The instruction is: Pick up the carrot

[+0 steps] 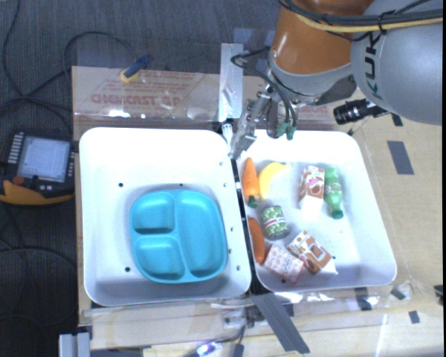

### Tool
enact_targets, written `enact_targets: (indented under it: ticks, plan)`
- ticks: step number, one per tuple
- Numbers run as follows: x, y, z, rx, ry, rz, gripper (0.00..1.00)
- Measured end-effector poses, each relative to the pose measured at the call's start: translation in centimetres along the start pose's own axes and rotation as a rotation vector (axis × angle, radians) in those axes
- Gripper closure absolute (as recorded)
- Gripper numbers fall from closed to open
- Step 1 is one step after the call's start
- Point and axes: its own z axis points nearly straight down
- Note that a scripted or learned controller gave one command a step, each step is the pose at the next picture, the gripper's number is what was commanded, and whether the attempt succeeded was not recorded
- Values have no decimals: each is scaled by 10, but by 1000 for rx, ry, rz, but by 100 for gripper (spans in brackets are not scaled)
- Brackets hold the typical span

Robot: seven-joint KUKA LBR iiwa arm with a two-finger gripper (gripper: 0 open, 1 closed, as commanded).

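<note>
Our metal two-finger gripper (245, 136) hangs over the right white bin's (372, 199) top-left corner, its opening impossible to judge; just below lies the orange tapered carrot (250, 180); we should descend squarely across it.

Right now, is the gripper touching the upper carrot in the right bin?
Cannot tell. In the camera view the gripper hangs right above the upper carrot; its tip overlaps the carrot's top end.

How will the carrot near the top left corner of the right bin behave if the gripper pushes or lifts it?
The carrot looks like smooth moulded plastic, so it is probably stiff, light and rather slippery. Its rounded, tapered shape suggests it may roll or swing aside when pushed. It lies along the wall of the right bin beside the banana, which may leave fingers little room.
</note>
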Motion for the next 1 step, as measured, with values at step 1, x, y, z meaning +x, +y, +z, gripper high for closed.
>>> enact_targets:
  ticks: [1]
  plan:
    - [-38, 4, 65, 2, 0, -266, 100]
